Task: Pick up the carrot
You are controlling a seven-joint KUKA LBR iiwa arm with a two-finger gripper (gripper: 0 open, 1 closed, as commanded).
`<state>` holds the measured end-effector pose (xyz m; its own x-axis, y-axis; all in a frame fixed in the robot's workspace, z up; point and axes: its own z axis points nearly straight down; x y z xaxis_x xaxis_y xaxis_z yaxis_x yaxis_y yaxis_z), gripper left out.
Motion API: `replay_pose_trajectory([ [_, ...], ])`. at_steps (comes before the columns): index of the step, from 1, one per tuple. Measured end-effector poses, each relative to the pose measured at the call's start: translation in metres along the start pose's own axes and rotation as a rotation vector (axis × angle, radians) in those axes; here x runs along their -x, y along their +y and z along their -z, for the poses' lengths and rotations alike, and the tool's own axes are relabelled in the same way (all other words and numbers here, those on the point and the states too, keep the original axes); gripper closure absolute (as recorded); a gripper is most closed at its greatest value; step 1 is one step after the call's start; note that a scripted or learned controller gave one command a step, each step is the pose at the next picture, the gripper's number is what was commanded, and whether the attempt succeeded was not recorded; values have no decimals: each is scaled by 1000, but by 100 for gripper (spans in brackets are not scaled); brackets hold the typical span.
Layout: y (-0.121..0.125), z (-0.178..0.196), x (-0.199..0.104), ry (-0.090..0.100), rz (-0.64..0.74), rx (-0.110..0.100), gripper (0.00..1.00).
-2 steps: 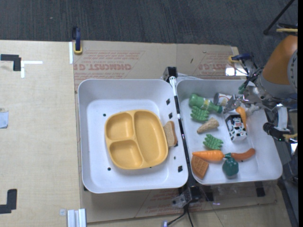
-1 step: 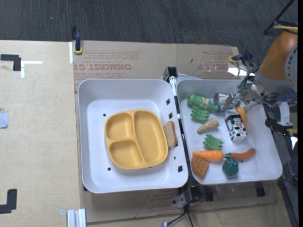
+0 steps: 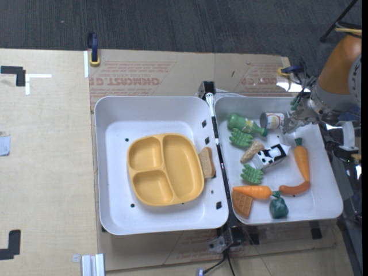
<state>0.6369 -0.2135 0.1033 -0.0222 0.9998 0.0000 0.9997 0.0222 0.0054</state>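
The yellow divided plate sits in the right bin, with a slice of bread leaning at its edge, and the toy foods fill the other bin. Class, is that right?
Not quite. The camera view shows the yellow divided plate in the left bin, not the right. The slice of bread does sit at its edge, and the toy foods, the carrot among them, fill the right bin.

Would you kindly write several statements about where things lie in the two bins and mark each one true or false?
1. The yellow three-compartment plastic plate lies in the left white bin. True.
2. The upright orange toy carrot lies on the plate. False: it lies in the right white bin.
3. The gripper is above the right bin's far right corner. True.
4. The black-and-white toy cow stands in the left bin. False: it is in the right bin, left of the carrot.
5. A tan bread slice leans by the plate's right edge. True.
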Motion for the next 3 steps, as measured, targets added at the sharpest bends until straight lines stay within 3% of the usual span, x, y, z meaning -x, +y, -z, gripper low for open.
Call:
replay_pose_trajectory([
  [1, 0, 0, -1, 2, 1, -1, 0],
  [2, -50, -10, 3, 7, 257, -3, 0],
  [3, -78, -10, 7, -1, 628, -2, 0],
])
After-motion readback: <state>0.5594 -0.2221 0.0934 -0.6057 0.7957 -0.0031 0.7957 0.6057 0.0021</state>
